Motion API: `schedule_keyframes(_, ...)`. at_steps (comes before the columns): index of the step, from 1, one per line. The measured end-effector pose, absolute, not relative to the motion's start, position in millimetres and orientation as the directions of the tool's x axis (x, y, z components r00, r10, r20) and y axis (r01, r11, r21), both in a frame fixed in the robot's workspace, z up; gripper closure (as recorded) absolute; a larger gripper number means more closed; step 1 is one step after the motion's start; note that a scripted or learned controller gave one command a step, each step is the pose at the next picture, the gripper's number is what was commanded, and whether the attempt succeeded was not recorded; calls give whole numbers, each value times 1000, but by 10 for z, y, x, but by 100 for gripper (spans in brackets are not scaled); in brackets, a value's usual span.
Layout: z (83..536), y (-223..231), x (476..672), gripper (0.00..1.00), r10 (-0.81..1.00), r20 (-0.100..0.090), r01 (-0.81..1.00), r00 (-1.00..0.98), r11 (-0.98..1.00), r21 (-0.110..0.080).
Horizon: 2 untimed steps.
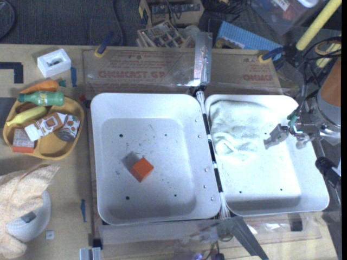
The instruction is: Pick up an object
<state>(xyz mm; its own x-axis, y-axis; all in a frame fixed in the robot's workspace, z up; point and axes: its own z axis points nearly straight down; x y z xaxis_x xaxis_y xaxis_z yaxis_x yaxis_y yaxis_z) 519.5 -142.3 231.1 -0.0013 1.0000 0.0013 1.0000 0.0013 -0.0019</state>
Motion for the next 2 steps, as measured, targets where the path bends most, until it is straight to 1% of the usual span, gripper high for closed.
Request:
schedule_keyframes(1, 1848, -843, 5588, 0, 984, 2, 984, -176, 176, -2)
schedule_keyframes(2, 1025, -1092, 5666, 0, 961, 1, 961, -277, 277, -1)
